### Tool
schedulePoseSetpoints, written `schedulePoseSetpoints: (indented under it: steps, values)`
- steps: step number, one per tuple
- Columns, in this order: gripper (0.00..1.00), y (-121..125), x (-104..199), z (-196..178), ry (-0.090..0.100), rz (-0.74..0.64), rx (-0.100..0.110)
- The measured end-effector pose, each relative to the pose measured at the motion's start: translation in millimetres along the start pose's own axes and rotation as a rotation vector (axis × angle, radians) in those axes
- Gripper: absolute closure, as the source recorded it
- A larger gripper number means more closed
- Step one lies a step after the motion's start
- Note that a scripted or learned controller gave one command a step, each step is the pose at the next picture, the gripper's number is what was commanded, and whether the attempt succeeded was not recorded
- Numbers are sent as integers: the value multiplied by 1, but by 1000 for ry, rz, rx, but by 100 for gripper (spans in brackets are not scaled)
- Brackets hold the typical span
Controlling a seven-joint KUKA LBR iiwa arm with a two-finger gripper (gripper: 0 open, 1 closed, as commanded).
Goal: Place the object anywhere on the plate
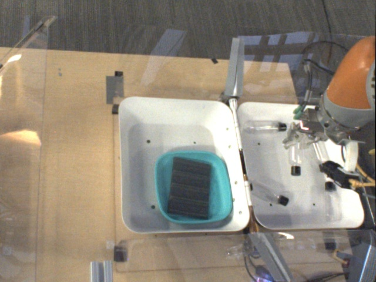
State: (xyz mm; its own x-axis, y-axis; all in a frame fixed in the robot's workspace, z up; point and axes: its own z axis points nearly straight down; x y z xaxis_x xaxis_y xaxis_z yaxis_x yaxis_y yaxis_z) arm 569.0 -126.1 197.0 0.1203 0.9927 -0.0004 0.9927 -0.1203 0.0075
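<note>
Block on plate, arm over the right bin.

Dark ribbed block lies flat inside the teal plate, roughly centred, long side running near to far. Plate sits in the left bin, toward its near edge. Arm comes in from the right, orange band up top, and the gripper hangs over the right bin, well apart from the plate. Fingers look spread apart, pointing down, nothing between them, though the clear parts and glare make that hard to read. A few small dark bits lie on the right bin's floor.
</note>
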Motion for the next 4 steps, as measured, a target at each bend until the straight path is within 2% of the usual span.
schedulePoseSetpoints:
  steps: [1, 2, 3, 4]
  values:
    - [100, -35, 43, 12, 1, -92, 4]
    - [100, -23, 107, -10, 2, -108, 1]
    - [100, -48, 184, 12, 3, -226, 3]
    - [0, -48, 183, 11, 3, -225, 2]
